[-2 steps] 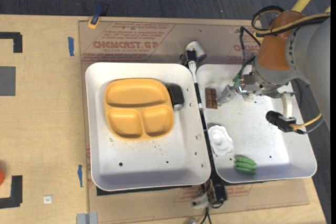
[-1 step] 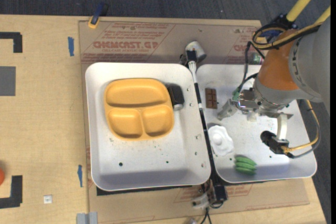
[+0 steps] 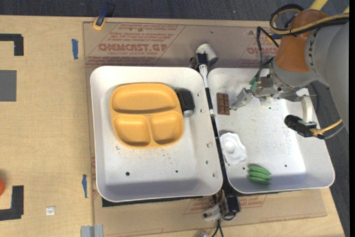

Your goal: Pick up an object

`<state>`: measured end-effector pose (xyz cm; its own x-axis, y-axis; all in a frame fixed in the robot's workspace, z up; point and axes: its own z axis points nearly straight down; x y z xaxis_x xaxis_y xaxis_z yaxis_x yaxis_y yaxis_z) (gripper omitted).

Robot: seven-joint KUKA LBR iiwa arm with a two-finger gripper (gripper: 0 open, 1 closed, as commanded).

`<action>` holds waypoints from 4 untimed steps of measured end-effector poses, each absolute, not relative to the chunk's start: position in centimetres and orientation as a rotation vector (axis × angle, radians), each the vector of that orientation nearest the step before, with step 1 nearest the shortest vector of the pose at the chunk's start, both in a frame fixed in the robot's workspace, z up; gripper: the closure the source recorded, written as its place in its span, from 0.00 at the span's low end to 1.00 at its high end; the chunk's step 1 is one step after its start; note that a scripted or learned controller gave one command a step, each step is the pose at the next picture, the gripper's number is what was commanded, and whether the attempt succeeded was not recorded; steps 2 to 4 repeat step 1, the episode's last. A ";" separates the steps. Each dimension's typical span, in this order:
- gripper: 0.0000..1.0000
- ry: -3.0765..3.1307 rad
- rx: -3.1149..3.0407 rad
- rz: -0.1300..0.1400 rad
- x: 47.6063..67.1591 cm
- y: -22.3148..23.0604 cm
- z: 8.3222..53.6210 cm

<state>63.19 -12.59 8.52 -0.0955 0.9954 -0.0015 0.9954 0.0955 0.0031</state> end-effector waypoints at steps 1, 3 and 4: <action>0.00 1.834 2.553 0.000 55.7 -10.9 8.5; 0.00 1.834 2.553 0.000 55.7 -10.9 8.5; 0.00 1.834 2.553 0.000 55.7 -10.9 8.5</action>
